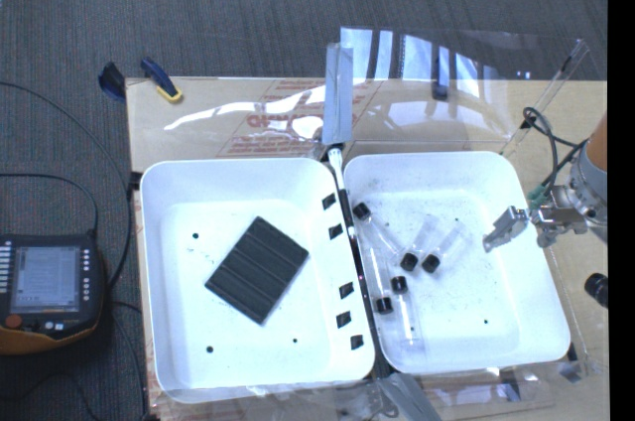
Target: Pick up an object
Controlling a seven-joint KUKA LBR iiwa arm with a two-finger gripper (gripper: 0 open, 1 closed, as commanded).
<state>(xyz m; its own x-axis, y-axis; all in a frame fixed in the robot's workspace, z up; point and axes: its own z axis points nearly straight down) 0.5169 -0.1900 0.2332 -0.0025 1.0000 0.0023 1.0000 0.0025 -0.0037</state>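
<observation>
A black ribbed rectangular pad (258, 269) lies flat and turned at an angle in the middle of the left bin (233, 165). Several clear vials with black caps lie in the right bin (437, 157): two side by side near the centre (425, 243), one along the left wall (369, 230), and one lower down (395, 298). My gripper (504, 228) hangs over the right side of the right bin. It is to the right of the central vials, apart from them, and nothing shows in its grasp.
Black clips (343, 290) line the wall between the two bins. A clear plastic shield (437, 71) stands behind the right bin. A blue and yellow clamp (159, 79) sits at the bench's back left corner. A teach pendant (45, 285) lies on the floor at left.
</observation>
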